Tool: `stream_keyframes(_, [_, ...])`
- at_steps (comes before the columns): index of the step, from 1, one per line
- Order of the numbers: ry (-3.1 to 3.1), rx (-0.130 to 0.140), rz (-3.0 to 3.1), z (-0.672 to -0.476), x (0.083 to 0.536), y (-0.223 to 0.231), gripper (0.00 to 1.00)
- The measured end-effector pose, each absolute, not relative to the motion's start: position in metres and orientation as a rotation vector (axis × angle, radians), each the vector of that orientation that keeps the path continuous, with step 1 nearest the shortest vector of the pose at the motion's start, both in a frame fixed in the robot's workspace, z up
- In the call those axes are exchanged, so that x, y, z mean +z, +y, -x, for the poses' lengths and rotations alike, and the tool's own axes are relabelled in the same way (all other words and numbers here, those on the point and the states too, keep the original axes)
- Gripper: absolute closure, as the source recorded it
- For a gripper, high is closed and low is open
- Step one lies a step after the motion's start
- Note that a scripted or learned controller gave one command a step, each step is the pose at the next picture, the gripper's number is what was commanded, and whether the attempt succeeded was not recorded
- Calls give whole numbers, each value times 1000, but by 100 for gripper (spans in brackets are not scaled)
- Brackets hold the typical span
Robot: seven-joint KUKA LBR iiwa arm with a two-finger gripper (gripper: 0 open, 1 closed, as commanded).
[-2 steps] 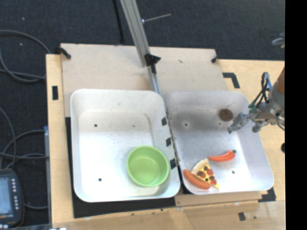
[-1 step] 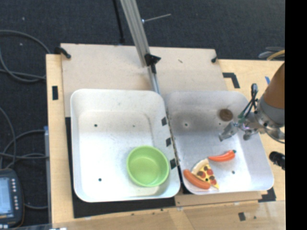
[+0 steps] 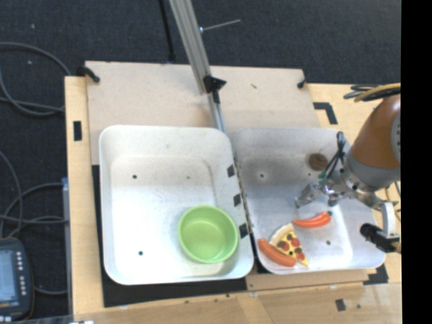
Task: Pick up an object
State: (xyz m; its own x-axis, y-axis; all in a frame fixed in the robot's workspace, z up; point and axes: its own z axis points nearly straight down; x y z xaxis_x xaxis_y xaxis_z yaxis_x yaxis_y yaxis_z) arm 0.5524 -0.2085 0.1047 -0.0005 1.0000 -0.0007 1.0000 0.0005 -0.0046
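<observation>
Camera view: our end effector [image 3: 309, 196] hung low in the right bin [image 3: 270, 157], just above the orange chili [image 3: 312, 220]; how far it stood open we could not tell, and nothing showed in it. Best to centre over the chili, descend straight, then close. Counts: one chili, one hot dog [image 3: 275, 252], one pizza slice [image 3: 289, 242], one brown disc [image 3: 316, 160]; the left bin [image 3: 145, 155] held one green bowl [image 3: 208, 233].
</observation>
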Motion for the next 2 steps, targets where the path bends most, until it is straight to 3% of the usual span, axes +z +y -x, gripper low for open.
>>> stream_keyframes(1, [-2221,-4,2228,-555,119,-210,100])
stream_keyframes(2, [-2229,-5,2221,-562,165,-206,100])
